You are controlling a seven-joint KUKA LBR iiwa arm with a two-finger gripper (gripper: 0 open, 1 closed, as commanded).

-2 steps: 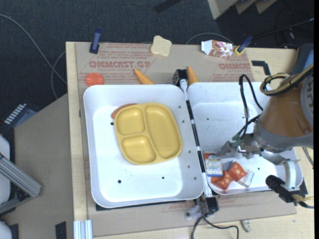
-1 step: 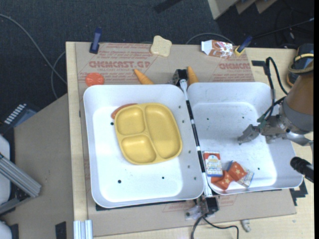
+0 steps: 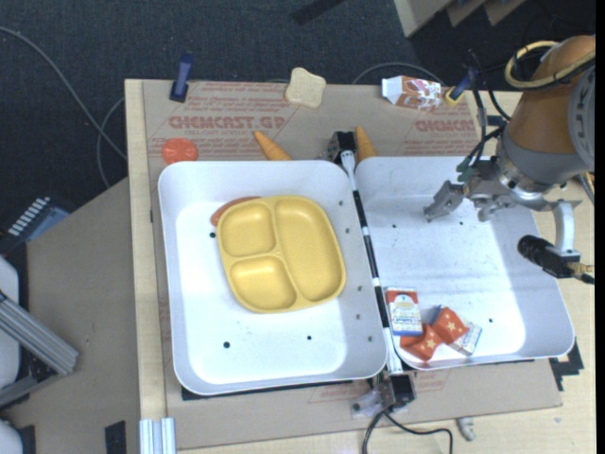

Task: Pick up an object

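Nothing lifted yet. Nearest, at the right bin's (image 3: 529, 282) front corner: a small carton (image 3: 405, 311), red packets (image 3: 444, 327) and a plate (image 3: 416, 356), bunched together. In the left bin (image 3: 189, 282), a yellow divided tray (image 3: 281, 252). Farther back, gripper (image 3: 463, 201) spread apart, holding nothing, over bare bin floor, well apart from the pile.

Red lettering reading roughly "CHEMCAST GP" is printed on the brown board (image 3: 236, 121) covering my worktop, behind the left bin, and repeats partly at the right. Print on the small packets (image 3: 405, 312) is too small to read.
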